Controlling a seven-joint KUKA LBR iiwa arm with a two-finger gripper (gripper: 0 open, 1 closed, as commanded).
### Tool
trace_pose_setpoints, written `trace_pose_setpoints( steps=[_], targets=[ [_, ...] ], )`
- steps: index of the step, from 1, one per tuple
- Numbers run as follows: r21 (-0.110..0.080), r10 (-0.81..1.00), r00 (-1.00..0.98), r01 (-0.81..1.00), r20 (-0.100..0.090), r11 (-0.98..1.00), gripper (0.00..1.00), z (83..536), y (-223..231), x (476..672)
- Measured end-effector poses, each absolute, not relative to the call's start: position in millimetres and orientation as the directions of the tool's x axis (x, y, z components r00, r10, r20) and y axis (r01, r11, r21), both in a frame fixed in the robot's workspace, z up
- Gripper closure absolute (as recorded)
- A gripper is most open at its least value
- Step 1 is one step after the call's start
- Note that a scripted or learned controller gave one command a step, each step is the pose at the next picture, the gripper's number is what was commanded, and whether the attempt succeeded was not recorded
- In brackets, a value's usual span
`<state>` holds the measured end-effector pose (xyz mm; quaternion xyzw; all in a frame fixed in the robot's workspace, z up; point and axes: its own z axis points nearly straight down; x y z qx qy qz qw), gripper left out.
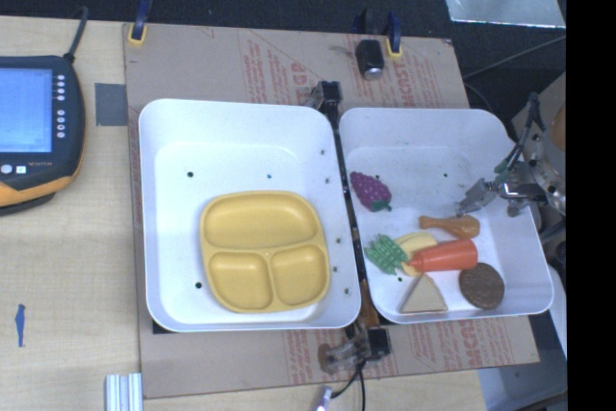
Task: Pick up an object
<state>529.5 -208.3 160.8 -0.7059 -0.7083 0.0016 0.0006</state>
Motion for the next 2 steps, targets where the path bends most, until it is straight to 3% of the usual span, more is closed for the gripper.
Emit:
trace_pose_setpoints(
  steps=[1, 2],
  targets=[
    [-0.005, 1.0, -0.005, 1.0, 0.0, 0.005, 0.0, 90.8, -190.7, 534.4],
    [-0.005, 1.0, -0.009, 1.0, -0.002, 0.009, 1.0, 101.6, -191.9, 534.8]
  ],
)
